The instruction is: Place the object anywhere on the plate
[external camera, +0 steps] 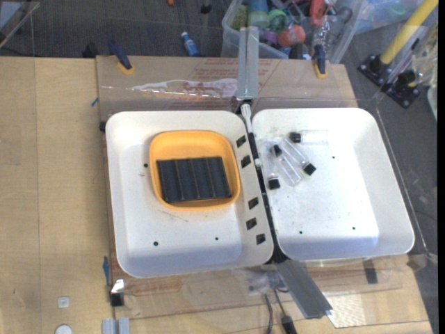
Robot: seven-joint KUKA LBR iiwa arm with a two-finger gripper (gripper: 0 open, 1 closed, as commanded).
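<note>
Plate (195, 139), orange-yellow with rounded corners, sits in the left bin (181, 245), toward that bin's 12 o'clock side. A dark ribbed block (193, 179) lies flat on the plate and fills most of its floor, with its long side running from 9 to 3 o'clock. Plate rim shows on all sides of the block.

The right bin (341, 207) touches the left one along a shared edge. Toward its 10 o'clock corner lies a small cluster of clear tubes with black caps (288, 162), close together and well apart from the plate. A row of small black squares (252, 204) runs along the seam between the bins.

Both bins rest on a pale wooden counter (49, 186). Beyond the counter, at 1 o'clock in the view, stands a clear crate of coloured toys (292, 12).

I cannot tell how far open the tool is, or whether it has hold of anything.
</note>
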